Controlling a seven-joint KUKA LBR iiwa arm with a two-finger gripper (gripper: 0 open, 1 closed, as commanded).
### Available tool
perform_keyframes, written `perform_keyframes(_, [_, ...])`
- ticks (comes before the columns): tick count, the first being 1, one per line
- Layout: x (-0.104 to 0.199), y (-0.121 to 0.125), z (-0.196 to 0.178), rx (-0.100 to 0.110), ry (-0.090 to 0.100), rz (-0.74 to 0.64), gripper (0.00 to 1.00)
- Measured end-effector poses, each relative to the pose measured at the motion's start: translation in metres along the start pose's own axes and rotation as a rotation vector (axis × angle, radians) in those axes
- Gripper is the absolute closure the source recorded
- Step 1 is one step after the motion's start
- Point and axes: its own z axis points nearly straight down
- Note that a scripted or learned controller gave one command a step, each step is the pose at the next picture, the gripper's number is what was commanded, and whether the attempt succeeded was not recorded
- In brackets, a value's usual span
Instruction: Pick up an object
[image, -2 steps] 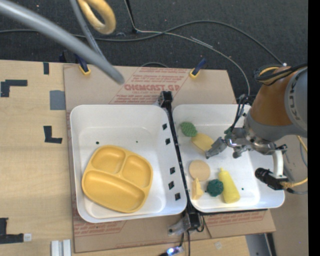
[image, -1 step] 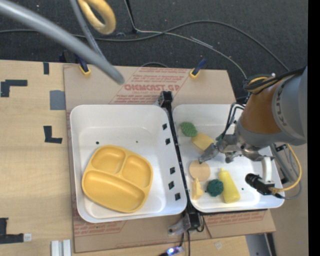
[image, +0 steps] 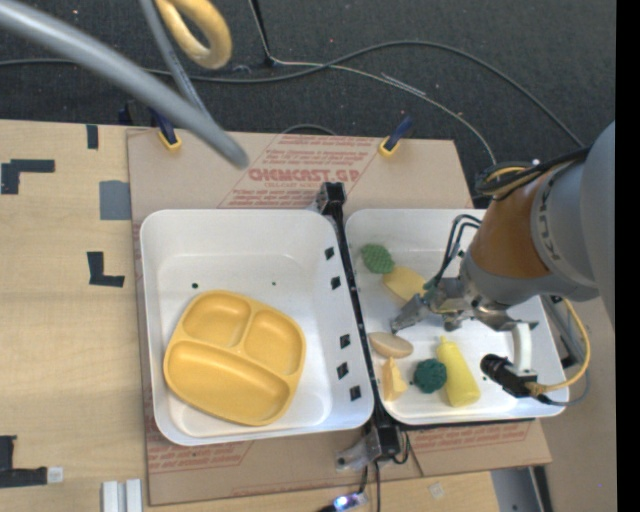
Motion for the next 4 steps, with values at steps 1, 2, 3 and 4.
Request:
perform_keyframes(1, [0.0,0.001,-0.012,-0.002,-0.002,0.0,1.0])
perform_keyframes(2, [0.003,-0.003,-0.073,-0.004,0.001,0.0,1.0])
perform_keyframes(3, [0.007,0.001,-0.116,-0.004,0.001,-0.001,1.0])
perform_keyframes(4, [0.016,0.004,-0.162,-0.003,0.001,-0.002,1.0])
